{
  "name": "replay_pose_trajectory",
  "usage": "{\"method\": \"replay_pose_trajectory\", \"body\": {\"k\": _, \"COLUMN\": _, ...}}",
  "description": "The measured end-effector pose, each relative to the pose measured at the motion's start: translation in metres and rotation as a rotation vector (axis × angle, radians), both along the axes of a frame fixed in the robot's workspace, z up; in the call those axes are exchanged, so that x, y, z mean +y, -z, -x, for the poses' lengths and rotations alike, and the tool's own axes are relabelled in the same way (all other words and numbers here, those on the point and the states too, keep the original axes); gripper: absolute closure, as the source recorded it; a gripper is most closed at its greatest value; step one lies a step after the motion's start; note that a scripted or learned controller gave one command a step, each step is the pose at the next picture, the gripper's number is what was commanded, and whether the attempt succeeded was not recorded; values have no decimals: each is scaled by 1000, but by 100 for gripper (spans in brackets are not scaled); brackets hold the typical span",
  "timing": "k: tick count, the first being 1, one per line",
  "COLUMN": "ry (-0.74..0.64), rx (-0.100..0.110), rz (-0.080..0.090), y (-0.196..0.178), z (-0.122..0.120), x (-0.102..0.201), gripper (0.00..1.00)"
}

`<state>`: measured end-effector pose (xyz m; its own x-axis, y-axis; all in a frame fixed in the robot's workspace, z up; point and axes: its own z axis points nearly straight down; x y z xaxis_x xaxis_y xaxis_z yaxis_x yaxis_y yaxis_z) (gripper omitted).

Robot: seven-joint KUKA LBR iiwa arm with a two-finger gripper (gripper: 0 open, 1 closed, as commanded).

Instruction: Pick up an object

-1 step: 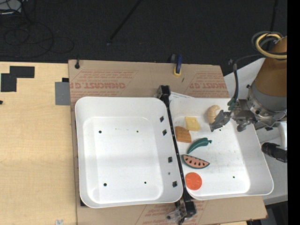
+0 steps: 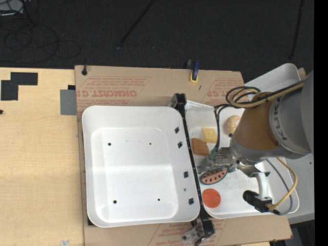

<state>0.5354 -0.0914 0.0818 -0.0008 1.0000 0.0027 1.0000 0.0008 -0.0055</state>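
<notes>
My gripper (image 2: 214,164) reaches down into the right bin (image 2: 241,209), near its left wall. Just below it lies a red-brown oval piece with dark dots (image 2: 213,176), touching or very close to the gripper's tip. A brown chunk (image 2: 200,147) sits just up and left of the gripper, with a pale yellow block (image 2: 209,134) behind it. A beige rounded object (image 2: 233,123) lies farther back, partly hidden by the arm. A flat red disc (image 2: 211,198) rests near the bin's front left corner. Nothing is visibly lifted.
The left bin (image 2: 92,137) stands beside the right one, with a black divider rail (image 2: 187,152) between them. The grey and orange arm (image 2: 271,127) covers the right bin's back right part. Cardboard (image 2: 133,88) lies under both bins.
</notes>
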Motion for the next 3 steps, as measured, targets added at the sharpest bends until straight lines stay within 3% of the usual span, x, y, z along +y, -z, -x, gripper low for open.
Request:
{"method": "replay_pose_trajectory", "body": {"k": 1, "ry": 9, "rx": 0, "rz": 1, "y": -16, "z": 0, "x": -4, "gripper": 100}}
{"method": "replay_pose_trajectory", "body": {"k": 2, "ry": -2, "rx": -12, "rz": 3, "y": -189, "z": 9, "x": 20, "gripper": 100}}
{"method": "replay_pose_trajectory", "body": {"k": 3, "ry": 1, "rx": 4, "rz": 1, "y": -119, "z": 29, "x": 27, "gripper": 100}}
